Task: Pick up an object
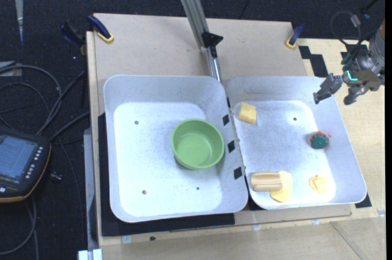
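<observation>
**Asker:** While the arm is at the right of the scene, where is its pincer (339, 91), and is anything in it?

**Describer:** It hangs over the top right corner of the right bin (343, 130), fingers spread, with nothing between them. Judging by that, the pick has not begun; this is the approach.

**Asker:** What is there to pick?

**Describer:** Four things lie in the right bin: a small yellow block (247, 113) near the top left, a teal and red ball (319, 141) near the right wall, a tan and yellow piece (272, 183) at the bottom, and a small yellow toy (317, 183) beside it (too small to name). A green bowl (197, 143) sits in the left bin (122, 130). Both bins rest on the bench (159, 44).

**Asker:** What does the next move call for?

**Describer:** Probably choosing one target, the ball being nearest, then centring the spread fingers over it and lowering. Round things may roll away.
</observation>
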